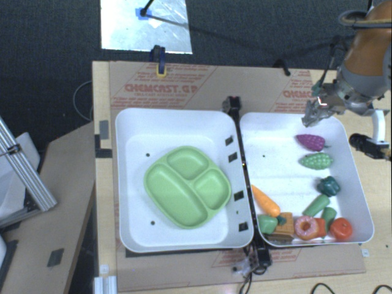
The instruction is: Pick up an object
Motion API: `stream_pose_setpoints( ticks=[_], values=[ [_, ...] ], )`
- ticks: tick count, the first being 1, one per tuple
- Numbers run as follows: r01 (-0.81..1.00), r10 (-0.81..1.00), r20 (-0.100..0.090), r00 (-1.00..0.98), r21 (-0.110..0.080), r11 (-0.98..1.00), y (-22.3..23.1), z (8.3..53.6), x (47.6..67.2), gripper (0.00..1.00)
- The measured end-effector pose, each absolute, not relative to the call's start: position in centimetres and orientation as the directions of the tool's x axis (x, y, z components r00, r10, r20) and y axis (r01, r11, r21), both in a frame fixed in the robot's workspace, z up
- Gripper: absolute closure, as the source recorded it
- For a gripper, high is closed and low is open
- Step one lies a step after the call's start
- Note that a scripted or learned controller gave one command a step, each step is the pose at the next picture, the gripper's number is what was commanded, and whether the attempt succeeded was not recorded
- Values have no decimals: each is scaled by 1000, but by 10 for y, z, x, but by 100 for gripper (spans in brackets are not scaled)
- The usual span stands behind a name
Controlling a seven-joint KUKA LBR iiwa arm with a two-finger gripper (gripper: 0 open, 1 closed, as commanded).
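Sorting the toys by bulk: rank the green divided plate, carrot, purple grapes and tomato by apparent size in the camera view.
1. green divided plate, by far the largest
2. carrot
3. purple grapes
4. tomato
The carrot and grapes look close, so their order is unsure.

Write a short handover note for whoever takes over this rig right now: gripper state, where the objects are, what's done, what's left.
Gripper: hovering over the right bin's far right corner; finger state unclear, nothing seen held.
Objects: purple grapes, green grapes, carrot, donut and tomato all lie in the right bin. Green divided plate sits in the left bin.
Done: no pick.
Left: grasp and lift one object; purple grapes are nearest.
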State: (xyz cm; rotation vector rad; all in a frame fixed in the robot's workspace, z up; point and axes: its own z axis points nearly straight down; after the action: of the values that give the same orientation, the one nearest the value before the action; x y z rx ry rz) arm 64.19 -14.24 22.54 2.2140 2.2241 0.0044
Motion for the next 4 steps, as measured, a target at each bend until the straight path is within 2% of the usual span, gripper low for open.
stream_pose_setpoints(
  ticks=[1,2,3,4],
  values=[
    [1000,1000,1,-10,4,10,-89,232,649,100],
    [1000,1000,2,-9,1,9,-43,234,643,100],
    [1000,1000,1,-7,0,7,-27,214,640,100],
    [1000,1000,0,-6,3,6,-27,217,644,100]
  ],
)
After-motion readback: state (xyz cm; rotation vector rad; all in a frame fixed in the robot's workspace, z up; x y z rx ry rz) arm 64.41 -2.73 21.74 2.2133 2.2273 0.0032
